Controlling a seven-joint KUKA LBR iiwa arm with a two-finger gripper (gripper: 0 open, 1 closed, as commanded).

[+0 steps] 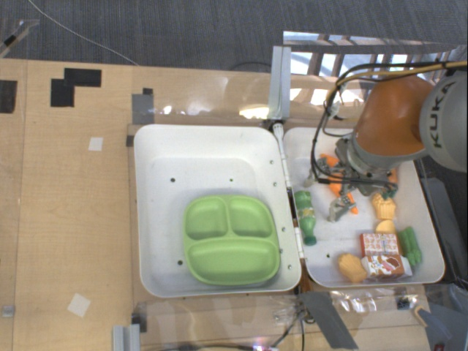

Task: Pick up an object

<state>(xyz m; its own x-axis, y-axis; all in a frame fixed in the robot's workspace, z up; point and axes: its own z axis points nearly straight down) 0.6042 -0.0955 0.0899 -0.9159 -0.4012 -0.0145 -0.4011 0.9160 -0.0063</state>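
Writing: white letters reading "KU" are showing on the grey arm (442, 119), the rest running off the frame's right edge; the print on the red-and-white carton (382, 255) is too small to read.
Landmark: the right bin (431, 269) is serving as reference for everything below.
Gripper (340, 209): it is hanging over the middle of the right bin; its fingers are blurring into the wrist's shadow, so I cannot tell their state.
Hidden: the orange band (391, 119) is covering the bin's far middle, and orange bits (344, 190) are peeking out from under the wrist, too cut off to name.
Green bottle (306, 218): lying along the right bin's left wall, just left of the gripper.
Yellow toys: one (385, 208) is sitting right of the gripper, another (352, 268) near the bin's front edge, touching the carton.
Green piece (410, 245): resting beside the carton's right end.
Green divided plate (232, 239): sitting in the left bin (157, 159), across the wall from the right bin.
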